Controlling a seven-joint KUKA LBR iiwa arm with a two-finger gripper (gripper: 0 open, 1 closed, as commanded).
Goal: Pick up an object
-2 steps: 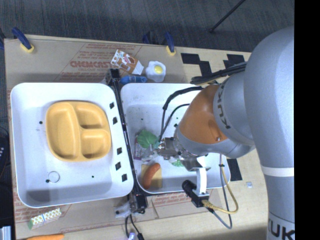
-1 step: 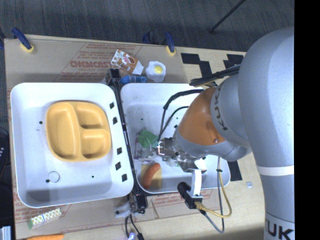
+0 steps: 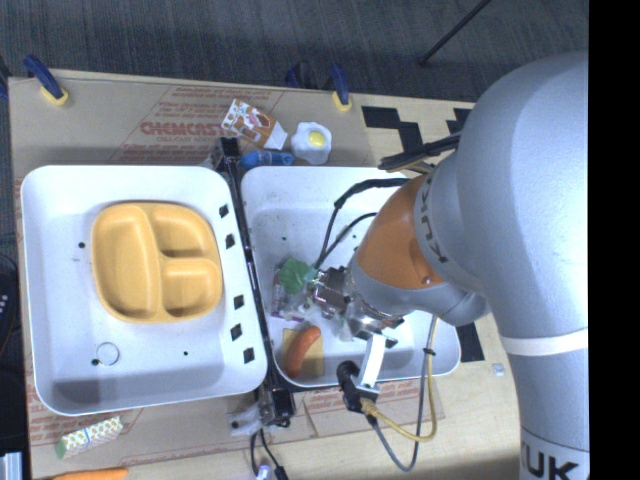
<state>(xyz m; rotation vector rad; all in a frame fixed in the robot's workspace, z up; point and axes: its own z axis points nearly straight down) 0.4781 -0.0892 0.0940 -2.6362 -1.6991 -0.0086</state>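
Hovering low in the right bin (image 3: 262,230) with the end effector (image 3: 318,298) right by the green object (image 3: 294,273), can't tell its state, nothing visibly grabbed yet, lift still to go.

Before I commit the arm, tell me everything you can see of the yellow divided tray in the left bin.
The yellow tray lies flat, open side up, in the left bin, toward its middle and upper part. It looks like matte moulded plastic with rounded corners, slightly rotated against the bin's walls. Raised ridges split it into three compartments: one long one on the view's left, two smaller ones stacked on the right. Nothing appears to lie in it, and it seems to touch only the bin floor. The end effector is over in the other bin.
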